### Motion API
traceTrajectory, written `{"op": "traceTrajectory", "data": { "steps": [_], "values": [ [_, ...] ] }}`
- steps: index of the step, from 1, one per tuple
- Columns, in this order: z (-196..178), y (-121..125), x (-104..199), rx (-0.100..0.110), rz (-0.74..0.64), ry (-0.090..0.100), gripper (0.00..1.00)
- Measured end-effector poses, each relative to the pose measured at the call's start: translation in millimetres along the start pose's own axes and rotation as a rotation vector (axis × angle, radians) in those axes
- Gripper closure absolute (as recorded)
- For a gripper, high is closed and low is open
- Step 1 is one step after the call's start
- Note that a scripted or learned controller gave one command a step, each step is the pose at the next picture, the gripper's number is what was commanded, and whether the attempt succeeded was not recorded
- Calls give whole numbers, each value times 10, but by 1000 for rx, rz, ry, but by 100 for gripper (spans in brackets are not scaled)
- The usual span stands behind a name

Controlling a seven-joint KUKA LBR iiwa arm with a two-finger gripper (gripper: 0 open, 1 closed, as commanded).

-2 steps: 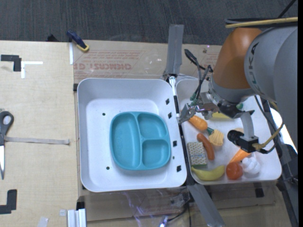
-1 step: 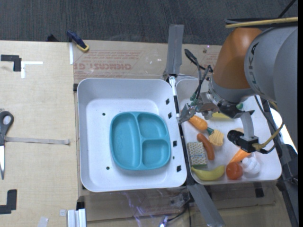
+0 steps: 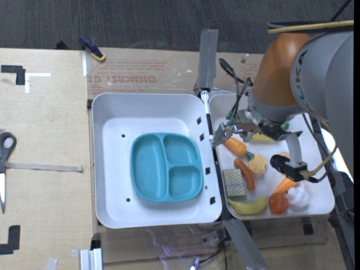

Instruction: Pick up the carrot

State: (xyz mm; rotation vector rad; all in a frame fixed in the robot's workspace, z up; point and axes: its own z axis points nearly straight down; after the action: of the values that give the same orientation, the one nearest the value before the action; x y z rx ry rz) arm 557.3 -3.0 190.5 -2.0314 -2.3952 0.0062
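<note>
The carrot (image 3: 235, 146), orange with a small green end, lies slantwise in the upper left part of the right bin (image 3: 323, 207). My gripper (image 3: 223, 134) hangs just above and to the left of the carrot's upper end, close to the wall between the two bins. Nothing shows as held in it. The grey arm with its orange band (image 3: 284, 66) covers the bin's upper right part.
The right bin also holds a red sausage (image 3: 245, 174), a yellow corn piece (image 3: 257, 163), a tan waffle-like block (image 3: 233, 183), a banana (image 3: 247, 206), a tomato (image 3: 278, 203), an orange wedge (image 3: 283, 184) and a white lump (image 3: 298, 197). A teal divided plate (image 3: 167, 166) sits in the left bin (image 3: 107, 151).
</note>
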Motion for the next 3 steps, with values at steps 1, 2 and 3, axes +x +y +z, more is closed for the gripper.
{"op": "traceTrajectory", "data": {
  "steps": [1,2,3],
  "values": [
    [0,0,0,0,0,0,0],
    [0,0,0,0,0,0,0],
    [0,0,0,0,0,0,0]
  ]
}}
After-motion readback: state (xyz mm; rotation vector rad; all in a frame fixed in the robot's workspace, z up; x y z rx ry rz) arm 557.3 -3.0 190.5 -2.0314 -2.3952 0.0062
